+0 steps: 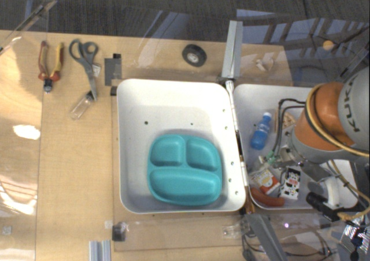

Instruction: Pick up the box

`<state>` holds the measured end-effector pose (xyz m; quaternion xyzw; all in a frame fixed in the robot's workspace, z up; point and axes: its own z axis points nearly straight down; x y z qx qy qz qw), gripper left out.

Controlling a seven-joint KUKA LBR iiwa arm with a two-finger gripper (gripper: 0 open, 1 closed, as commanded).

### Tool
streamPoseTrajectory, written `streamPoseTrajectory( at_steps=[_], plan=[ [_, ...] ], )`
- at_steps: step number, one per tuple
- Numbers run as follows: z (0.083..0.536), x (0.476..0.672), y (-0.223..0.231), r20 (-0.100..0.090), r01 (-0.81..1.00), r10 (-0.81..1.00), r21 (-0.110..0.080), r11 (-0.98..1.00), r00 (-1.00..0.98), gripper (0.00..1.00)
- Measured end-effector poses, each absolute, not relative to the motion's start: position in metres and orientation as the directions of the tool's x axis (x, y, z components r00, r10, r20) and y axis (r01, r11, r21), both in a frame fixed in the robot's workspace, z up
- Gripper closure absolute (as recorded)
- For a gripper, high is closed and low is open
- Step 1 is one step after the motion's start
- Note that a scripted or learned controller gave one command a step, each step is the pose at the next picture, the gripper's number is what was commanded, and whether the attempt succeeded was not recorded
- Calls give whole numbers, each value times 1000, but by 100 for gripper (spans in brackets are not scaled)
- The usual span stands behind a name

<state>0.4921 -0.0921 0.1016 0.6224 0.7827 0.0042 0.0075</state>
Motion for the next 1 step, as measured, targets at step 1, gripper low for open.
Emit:
streamPoseTrajectory(
  at_steps=[1],
  plan=[
    [113, 496, -90, -5, 973, 973, 23, 230, -229, 100]
  ],
)
